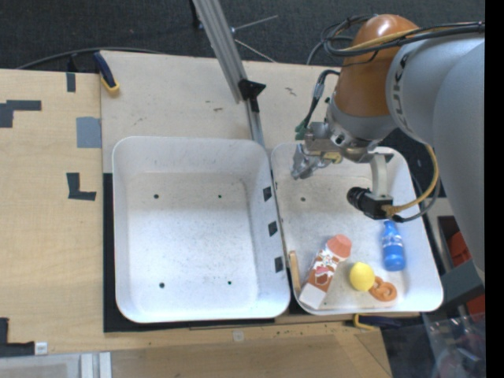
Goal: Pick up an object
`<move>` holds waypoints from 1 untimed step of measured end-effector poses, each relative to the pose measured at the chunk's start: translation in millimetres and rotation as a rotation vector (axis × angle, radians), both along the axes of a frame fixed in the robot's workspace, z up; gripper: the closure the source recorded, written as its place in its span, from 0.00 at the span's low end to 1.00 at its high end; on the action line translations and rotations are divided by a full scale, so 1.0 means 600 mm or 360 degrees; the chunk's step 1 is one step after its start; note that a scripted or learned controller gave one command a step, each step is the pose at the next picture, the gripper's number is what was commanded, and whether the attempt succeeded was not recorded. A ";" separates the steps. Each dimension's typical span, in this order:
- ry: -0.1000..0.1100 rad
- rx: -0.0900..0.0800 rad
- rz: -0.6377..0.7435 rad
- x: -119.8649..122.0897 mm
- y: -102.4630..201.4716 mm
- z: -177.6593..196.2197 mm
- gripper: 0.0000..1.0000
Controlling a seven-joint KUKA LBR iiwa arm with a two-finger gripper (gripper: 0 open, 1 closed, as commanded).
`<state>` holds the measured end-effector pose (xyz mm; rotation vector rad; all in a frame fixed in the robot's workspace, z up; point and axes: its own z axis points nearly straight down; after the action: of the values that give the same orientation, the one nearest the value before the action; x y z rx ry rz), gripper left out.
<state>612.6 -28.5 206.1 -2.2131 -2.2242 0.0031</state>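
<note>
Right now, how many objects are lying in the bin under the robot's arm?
4, all near the right bin's front edge: an orange-and-white tube, a yellow ball, an orange ring-shaped piece beside the ball, and a blue bottle behind them. The arm may hide others.

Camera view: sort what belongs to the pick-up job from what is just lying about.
Belongs to the job:
- gripper, above the right bin
- orange-capped tube
- yellow ball
- blue bottle
- orange ring

Just lying about:
- left bin
- metal rail
- grey tape marks on the bench
</note>
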 end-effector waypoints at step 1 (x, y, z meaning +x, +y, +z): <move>-0.0001 0.0001 0.0002 -0.052 0.084 0.014 1.00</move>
<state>581.4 21.8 214.7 -2.2119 -2.2253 0.0023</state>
